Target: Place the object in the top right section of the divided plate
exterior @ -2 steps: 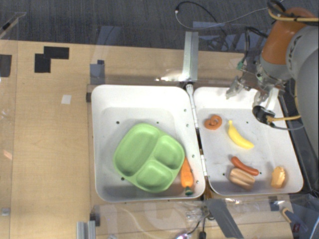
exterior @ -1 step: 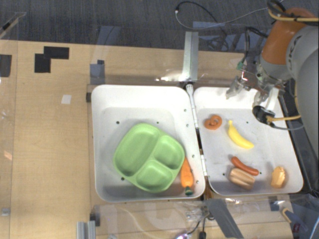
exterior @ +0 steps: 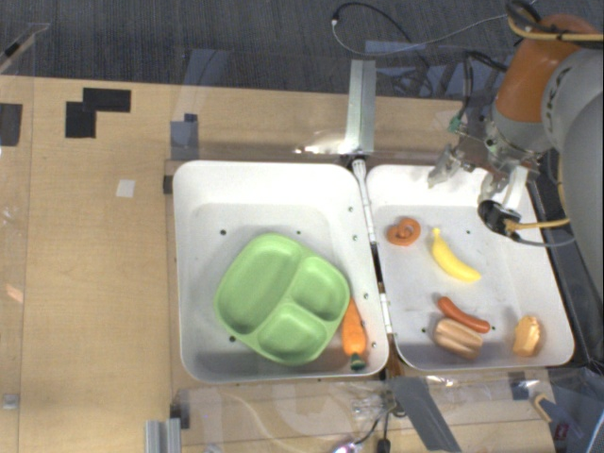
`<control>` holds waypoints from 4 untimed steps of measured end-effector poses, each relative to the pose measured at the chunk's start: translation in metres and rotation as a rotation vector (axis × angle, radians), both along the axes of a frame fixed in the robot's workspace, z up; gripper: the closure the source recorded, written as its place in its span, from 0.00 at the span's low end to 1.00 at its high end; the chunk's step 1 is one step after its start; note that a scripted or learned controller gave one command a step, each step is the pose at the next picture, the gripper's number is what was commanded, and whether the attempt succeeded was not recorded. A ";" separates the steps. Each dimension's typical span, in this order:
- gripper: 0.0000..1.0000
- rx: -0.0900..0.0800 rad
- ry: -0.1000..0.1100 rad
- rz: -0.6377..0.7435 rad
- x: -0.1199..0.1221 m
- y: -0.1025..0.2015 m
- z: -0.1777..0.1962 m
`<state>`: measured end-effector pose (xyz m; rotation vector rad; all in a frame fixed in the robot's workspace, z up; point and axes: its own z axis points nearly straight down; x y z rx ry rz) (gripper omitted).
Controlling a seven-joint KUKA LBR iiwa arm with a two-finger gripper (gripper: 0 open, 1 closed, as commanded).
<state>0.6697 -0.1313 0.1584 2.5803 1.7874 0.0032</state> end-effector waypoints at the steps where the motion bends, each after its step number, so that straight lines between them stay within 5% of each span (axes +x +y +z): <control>1: 0.00 0.000 0.000 0.000 0.000 0.000 0.000; 4: 0.00 0.000 0.000 0.000 0.000 0.000 0.000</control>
